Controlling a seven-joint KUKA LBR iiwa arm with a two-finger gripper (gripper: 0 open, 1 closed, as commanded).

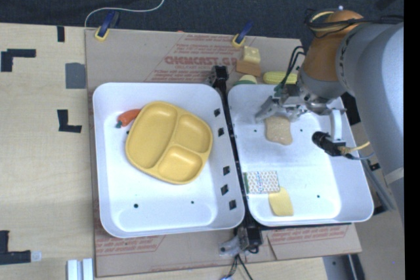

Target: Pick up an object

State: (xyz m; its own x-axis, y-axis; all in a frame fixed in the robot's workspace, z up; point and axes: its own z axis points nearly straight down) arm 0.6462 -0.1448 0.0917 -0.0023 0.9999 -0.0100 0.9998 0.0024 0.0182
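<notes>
Beige lump [279,130] lying in the right bin [328,206], directly under the gripper [283,108], looks light, soft and rounded, best pinched across its narrow middle, though whether the gripper is spread or pressed together I cannot tell.
</notes>
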